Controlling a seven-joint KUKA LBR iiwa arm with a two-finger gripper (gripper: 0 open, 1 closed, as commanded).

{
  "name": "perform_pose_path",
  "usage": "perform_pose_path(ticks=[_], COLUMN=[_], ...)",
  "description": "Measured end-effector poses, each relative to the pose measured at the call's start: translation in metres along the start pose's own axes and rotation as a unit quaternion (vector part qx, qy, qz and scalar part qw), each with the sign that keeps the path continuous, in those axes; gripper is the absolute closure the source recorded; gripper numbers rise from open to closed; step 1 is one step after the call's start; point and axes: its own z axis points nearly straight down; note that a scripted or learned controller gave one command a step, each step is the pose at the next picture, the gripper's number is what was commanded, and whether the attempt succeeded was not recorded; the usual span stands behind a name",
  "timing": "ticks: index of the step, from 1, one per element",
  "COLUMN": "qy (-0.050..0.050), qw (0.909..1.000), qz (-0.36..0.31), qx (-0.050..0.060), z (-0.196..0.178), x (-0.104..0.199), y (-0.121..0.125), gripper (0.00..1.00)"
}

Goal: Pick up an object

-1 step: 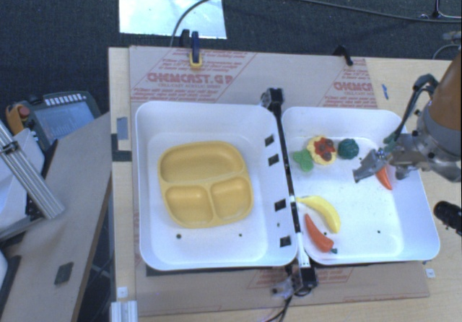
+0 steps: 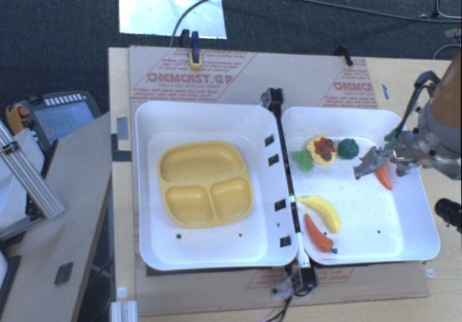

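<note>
Orange carrot-shaped toy [image 2: 385, 175], small and tapered, lies tilted in the right-hand shallow white plastic bin [image 2: 415, 245], near that bin's right wall and just below the grey two-finger gripper [image 2: 369, 163]. Whether the gripper's tips are spread or closed cannot be made out, nor whether the carrot toy touches them; the toy shows beside the metal of the tool rather than clearly between its tips. Left of the gripper, in the upper part of the same bin, sits a round yellow toy disc with red and dark toppings [image 2: 322, 149], with a dark green rounded toy [image 2: 349, 147] touching or just beside its right edge and a lighter green leafy toy [image 2: 303, 160] at its lower left. Lower in the bin lie a yellow plastic banana [image 2: 323, 211] and, just beneath it, a red chilli-shaped toy with a dark stem end [image 2: 318, 235], both close to the black hinged divider [image 2: 286, 183] between the bins and well apart from the gripper. The left-hand white bin [image 2: 148, 190] holds a yellow three-compartment plastic tray [image 2: 205, 182]. Both bins rest on a sheet of brown-printed clear acrylic [image 2: 216, 75] over the pale wooden bench [image 2: 119, 82]. A grey teach pendant with a red button [image 2: 54, 120] sits on a side table at the left.
</note>
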Motion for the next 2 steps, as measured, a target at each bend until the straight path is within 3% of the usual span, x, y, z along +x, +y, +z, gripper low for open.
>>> perform_pose_path(ticks=[2], qy=[0.0], qw=[1.0], qz=[0.001], qx=[0.002], z=[0.088], x=[0.003], y=[-0.009], gripper=[0.0])
